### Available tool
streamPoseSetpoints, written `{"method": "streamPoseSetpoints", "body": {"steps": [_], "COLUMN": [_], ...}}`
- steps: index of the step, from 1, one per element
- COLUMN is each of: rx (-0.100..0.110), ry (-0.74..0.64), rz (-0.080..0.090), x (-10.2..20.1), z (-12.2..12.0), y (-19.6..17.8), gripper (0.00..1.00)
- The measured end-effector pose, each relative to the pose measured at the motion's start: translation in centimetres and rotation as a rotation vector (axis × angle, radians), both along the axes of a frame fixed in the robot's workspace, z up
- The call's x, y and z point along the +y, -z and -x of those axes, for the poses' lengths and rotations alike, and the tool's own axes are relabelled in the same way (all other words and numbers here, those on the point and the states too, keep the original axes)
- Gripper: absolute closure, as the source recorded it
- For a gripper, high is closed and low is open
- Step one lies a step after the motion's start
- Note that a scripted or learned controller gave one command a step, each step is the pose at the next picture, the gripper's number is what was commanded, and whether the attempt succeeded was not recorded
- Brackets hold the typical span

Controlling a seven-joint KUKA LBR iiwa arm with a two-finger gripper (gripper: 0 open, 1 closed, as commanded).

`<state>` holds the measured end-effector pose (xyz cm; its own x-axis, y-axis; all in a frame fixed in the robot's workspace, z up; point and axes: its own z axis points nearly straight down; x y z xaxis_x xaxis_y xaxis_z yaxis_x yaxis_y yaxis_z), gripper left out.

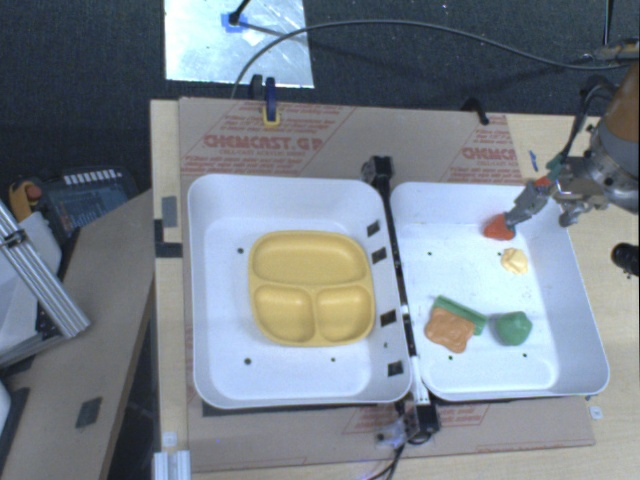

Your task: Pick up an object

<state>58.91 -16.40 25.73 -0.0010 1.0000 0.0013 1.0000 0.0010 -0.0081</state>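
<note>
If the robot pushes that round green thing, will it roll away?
Probably a little: the green thing looks rounded, so it may roll. It lies apart from its neighbours, near the right bin's wall. It looks small, likely light.

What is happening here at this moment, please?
A robot arm reaches in from the right, and its claw is down at a small orange-red object near the back of the right bin. A pale yellow piece, an orange piece and green pieces lie nearby. A yellow divided tray sits in the left bin.
</note>
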Motion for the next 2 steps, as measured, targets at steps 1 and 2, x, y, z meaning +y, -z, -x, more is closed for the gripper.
{"method": "streamPoseSetpoints", "body": {"steps": [1, 2], "rx": [-0.010, -0.005], "ry": [-0.002, -0.001], "rz": [0.002, 0.001], "x": [0.0, 0.6], "z": [-0.2, 0.6], "y": [-0.6, 4.9], "gripper": [0.00, 0.00]}}
